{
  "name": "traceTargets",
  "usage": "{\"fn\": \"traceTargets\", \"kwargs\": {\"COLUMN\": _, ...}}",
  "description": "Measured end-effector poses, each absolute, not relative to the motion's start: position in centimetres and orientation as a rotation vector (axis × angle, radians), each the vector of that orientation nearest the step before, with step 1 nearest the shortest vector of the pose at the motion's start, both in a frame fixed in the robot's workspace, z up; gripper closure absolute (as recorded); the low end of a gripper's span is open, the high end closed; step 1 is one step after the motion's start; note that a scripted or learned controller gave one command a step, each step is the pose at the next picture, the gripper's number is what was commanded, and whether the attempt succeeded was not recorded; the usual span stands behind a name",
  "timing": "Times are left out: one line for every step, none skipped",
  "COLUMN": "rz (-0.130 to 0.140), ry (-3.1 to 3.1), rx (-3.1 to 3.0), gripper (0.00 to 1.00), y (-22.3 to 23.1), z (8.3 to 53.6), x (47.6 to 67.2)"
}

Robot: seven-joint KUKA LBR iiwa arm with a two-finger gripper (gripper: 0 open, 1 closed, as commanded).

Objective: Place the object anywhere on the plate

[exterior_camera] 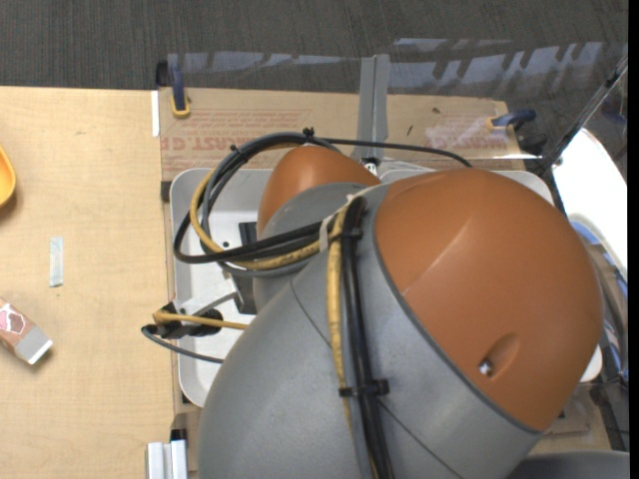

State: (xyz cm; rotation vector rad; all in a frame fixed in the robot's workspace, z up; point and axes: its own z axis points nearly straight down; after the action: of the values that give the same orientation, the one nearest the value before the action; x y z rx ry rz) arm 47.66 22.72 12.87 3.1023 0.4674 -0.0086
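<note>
The arm's grey and orange body (439, 307) looms close to the camera and covers most of both white bins. A strip of the left bin (190, 267) shows at its left wall, with black and yellow cables (215, 238) looping over it. The plate and the object are hidden behind the arm. The gripper itself is hidden under the arm's bulk.
A wooden bench top (80, 218) lies left of the bins, with a small clear piece (56, 262), a pink and white item (22, 332) and an orange edge (5, 178). Cardboard (260, 128) stands behind the bins, with a grey post (373, 98).
</note>
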Motion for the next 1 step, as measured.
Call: {"fn": "traceTargets", "kwargs": {"rz": -0.008, "ry": 0.316, "rx": 3.122, "gripper": 0.0, "y": 22.71, "z": 9.05, "x": 47.65}}
